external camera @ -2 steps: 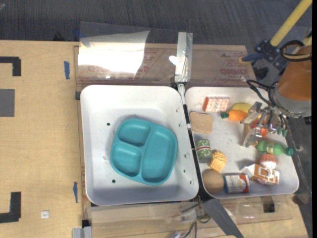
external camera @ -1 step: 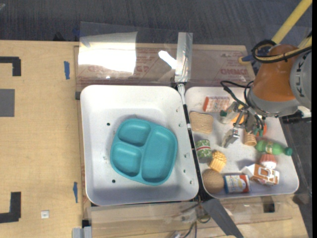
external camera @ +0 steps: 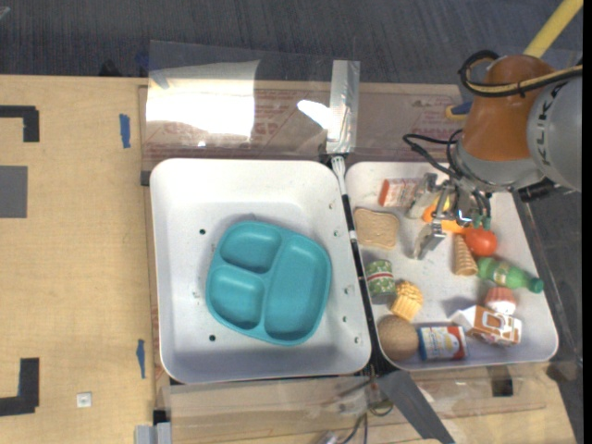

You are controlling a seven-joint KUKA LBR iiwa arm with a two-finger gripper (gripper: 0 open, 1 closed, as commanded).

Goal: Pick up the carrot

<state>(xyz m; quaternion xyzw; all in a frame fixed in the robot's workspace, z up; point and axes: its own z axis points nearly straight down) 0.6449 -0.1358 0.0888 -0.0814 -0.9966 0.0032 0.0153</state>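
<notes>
The gripper hangs low over the far part of the right bin, its fingers seemingly apart around the orange carrot, so it looks mid-grasp, needing next a firm close and lift.

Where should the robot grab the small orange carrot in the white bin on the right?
Probably around its middle, coming straight down from above. The small orange carrot seems to lie flat on the floor of the right white bin, partly hidden under the gripper. Squeezing across its thin width should avoid the red tomato nearby.
</notes>
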